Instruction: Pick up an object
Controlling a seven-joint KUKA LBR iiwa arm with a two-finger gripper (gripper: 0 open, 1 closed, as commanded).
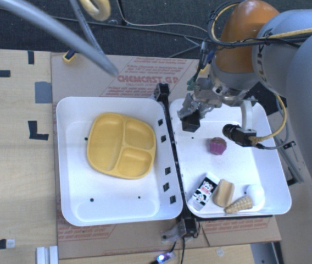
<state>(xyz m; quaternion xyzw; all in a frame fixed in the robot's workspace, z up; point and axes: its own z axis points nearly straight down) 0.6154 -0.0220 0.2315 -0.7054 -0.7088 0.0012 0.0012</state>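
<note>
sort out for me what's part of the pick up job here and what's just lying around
Part of the job:
gripper, over the right bin
pickable things in that bin: purple ball, cow-print carton, tan block, cone

Lying about:
yellow divided plate in the left bin
cardboard sheet under both bins

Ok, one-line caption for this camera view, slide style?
Arm's hand hovers over the right bin near a purple object; yellow divided plate lies in the left bin.
</note>
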